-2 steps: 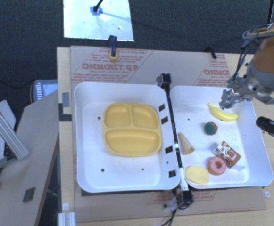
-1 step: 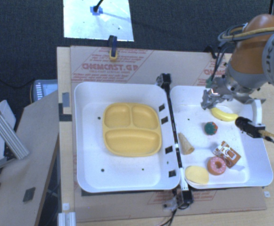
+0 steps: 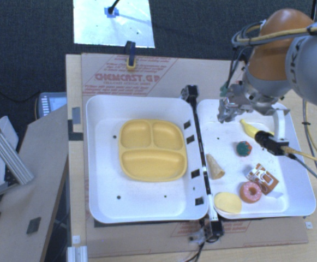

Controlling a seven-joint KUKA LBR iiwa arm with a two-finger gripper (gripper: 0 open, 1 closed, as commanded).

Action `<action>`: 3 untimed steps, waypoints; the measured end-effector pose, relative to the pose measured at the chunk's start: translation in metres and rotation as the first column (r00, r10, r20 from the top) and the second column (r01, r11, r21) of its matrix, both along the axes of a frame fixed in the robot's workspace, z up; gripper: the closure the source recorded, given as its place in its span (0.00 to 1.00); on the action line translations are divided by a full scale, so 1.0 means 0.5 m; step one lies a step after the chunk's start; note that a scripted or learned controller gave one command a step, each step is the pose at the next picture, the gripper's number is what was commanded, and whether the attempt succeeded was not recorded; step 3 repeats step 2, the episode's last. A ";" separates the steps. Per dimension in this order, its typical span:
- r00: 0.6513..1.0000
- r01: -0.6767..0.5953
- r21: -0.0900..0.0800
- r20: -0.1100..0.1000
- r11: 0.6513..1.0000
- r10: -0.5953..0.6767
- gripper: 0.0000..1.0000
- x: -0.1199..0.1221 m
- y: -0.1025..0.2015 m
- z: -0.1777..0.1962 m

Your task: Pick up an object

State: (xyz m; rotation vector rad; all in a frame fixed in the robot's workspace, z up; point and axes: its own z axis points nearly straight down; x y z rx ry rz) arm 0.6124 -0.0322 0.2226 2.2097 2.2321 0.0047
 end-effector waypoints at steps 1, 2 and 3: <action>1.000 0.000 0.000 0.000 1.000 0.000 1.00 0.000 0.100 0.021; 1.000 0.001 0.000 -0.002 1.000 -0.001 1.00 0.003 0.207 -0.007; 1.000 0.001 0.000 -0.002 1.000 -0.001 1.00 0.003 0.207 -0.007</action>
